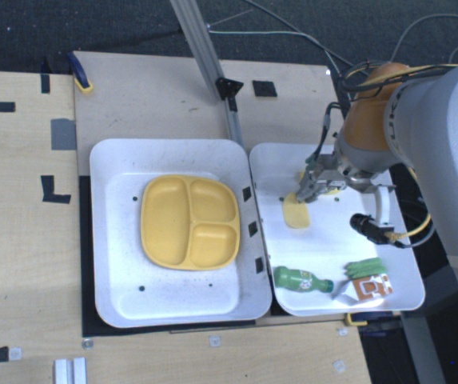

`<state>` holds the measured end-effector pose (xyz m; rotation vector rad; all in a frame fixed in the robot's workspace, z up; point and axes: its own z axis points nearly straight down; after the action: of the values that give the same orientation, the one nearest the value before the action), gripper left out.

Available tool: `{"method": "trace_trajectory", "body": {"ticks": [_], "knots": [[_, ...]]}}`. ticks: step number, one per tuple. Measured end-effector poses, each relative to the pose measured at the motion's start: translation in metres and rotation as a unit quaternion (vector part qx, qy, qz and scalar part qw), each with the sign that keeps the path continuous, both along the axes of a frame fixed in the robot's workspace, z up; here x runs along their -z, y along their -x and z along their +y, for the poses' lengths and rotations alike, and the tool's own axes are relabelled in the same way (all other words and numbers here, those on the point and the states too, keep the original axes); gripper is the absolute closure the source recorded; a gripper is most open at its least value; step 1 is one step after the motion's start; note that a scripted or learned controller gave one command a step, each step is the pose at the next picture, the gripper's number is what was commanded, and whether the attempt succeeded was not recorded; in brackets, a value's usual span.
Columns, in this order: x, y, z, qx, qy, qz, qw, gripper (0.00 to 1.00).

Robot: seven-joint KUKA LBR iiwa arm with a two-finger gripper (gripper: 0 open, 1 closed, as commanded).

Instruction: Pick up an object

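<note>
1. Reaching in from the right side of the camera view, the grey arm (pixel 432 134) with its orange band (pixel 372 106) is bent over the right white bin (pixel 404 282), and its gripper (pixel 304 192) is low over the upper left part of this bin.
2. The fingers of the gripper point down and to the left. They are small and dark in the view, so one cannot tell if they are spread or pressed together.
3. A pale yellow flat piece (pixel 296 214) lies on the bin floor, directly under the fingertips. It seems to touch them or to be just beside them, but the view does not show it pinched between the fingers.
4. A green bottle (pixel 300 279) lies on its side near the front wall of the same bin, well apart from the gripper.
5. A small packet with orange and white print (pixel 371 288) lies in the front right corner of that bin, and a green object (pixel 364 267) lies just behind it, touching it or nearly so.
6. The left white bin (pixel 117 238) holds a yellow plate with three compartments (pixel 189 221), resting flat near the middle of the bin.
7. A grey metal pole (pixel 201 34) crosses the bench (pixel 133 94) at a slant, behind the two bins.
8. Thin cables (pixel 292 34) run over the dark floor at the top of the view.
</note>
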<state>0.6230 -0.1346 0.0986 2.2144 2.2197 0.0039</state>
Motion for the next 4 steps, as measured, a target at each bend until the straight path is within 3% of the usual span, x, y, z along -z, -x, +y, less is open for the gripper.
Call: {"method": "trace_trajectory", "body": {"ticks": [3,4], "knots": [[-0.154,-0.004,0.002,0.000,-0.0009,0.001,1.0000,1.00],[-0.148,0.004,0.044,-0.001,-0.0014,0.004,1.0000,1.00]]}}
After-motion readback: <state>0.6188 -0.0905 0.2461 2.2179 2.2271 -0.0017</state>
